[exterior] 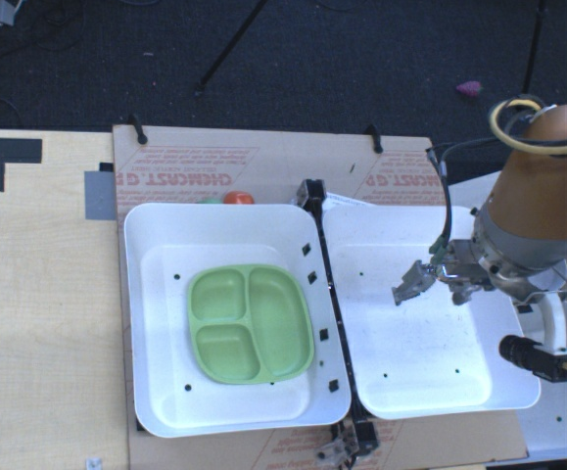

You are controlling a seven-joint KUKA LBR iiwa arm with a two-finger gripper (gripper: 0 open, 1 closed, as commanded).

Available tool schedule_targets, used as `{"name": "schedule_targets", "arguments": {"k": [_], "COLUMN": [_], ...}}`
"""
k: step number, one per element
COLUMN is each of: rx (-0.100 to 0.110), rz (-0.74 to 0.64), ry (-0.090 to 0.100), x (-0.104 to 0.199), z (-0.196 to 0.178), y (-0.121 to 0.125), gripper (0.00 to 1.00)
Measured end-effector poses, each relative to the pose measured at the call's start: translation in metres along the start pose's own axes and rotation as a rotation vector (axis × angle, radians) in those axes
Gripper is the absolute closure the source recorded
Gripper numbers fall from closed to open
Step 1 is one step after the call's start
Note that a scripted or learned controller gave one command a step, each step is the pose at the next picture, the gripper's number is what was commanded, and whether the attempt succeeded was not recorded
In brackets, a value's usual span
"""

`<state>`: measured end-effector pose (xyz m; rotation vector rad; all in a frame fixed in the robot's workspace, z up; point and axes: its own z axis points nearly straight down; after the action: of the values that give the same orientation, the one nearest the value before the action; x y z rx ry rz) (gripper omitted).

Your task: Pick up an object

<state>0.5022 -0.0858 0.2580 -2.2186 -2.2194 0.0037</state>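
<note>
Roughly by size: counter (38,292) is light wood, w/ a cardboard sheet (263,169) under two white bins. Arm (533,189) comes in from the right, grey w/ orange band, wrist over the right bin (430,380). Left bin (156,311) sits left of the end effector, past the black divider strip (327,302) where the bins meet. Green plate (251,323), 3 compartments, lies flat in the left bin, well left of the end effector & a bit lower in the frame. Small orange-red obj (238,199) sits just beyond the left bin's far rim, up & left of the end effector, w/ a bit of green beside it; too small to ID. End effector (412,287) hangs over the right bin's floor, fingers pointing left; can't tell how far apart they are, and nothing is visible between them.
</note>
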Motion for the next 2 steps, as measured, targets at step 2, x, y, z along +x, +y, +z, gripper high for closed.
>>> {"name": "schedule_targets", "arguments": {"k": [2], "rx": [0.007], "rz": [0.001], "ry": [0.002], "x": [-0.003], "z": [0.124], "y": [0.003], "gripper": [0.0]}}
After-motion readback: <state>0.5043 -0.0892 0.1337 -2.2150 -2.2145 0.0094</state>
